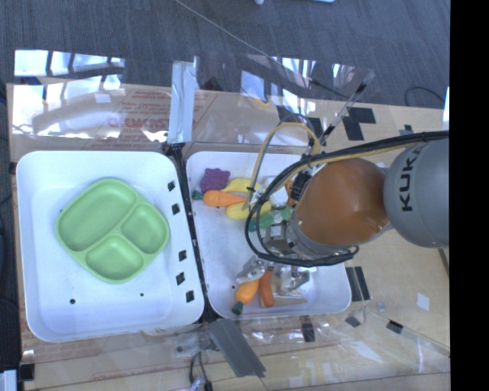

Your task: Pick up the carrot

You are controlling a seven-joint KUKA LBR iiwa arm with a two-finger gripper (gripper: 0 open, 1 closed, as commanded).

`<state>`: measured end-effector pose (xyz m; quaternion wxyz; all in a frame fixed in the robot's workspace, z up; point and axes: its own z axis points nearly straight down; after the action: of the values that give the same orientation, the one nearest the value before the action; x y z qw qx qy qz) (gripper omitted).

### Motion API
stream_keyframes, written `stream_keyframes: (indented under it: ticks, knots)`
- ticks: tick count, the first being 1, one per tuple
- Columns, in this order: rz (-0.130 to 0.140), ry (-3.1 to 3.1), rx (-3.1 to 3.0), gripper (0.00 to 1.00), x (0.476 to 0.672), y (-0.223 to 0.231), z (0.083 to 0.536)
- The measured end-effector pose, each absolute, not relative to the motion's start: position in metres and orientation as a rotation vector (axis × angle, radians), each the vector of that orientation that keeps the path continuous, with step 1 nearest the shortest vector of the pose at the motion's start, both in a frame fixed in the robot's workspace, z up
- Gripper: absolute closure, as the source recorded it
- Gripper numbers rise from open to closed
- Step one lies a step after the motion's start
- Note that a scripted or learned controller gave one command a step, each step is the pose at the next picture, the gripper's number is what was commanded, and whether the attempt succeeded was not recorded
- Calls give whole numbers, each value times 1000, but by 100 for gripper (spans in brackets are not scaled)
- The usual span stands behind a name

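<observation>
**Bench** [92, 114]: pale brown top under a clear, glaring sheet. Dark carpeted floor [76, 23] lies beyond its far edge.

**Left bin** [30, 229]: shallow, white, touching its neighbour along a black taped seam.

**Right bin** [218, 252]: shallow, white. The arm overhangs its right half.

**Arm** [424, 195]: the grey link enters from the right edge. The orange band [340, 202] sits over the middle of the right bin, and the wrist points down toward the bin's near side. Black cables [382, 141] and a yellow cable [263, 153] loop around the wrist.

**Green plate** [112, 227]: three compartments, lying flat in the middle of the left bin.

**Gripper** [275, 281]: metallic, low over the near edge of the right bin, below the orange band. It is touching or just beside the lower carrot pair. Whether it is wide, narrow or clamped on anything cannot be told, because the wrist and cables block the view.

**Banana** [243, 185]: yellow, at the far side of the right bin, partly under the cables.

**Upper carrot** [221, 199]: orange with a green end, lying crosswise against the banana and well apart from the gripper.

**Lower carrot pair** [247, 291]: two short orange pieces side by side on the bin floor at the near edge, with a green tip toward the rim.

**Grapes** [215, 179]: a purple cluster just beyond the upper carrot, near the seam.
</observation>
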<state>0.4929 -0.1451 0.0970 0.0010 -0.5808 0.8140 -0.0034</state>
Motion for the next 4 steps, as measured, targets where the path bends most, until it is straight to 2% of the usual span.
stream_keyframes:
  ticks: [1,2,3,4]
  knots:
    - [-15,2544,-1828,100,496,-142,108]
    - [1,2614,-1738,100,490,-99,150]
    - [-1,2936,-1110,100,478,-86,192]
    - [-1,2930,-1120,100,479,-84,202]
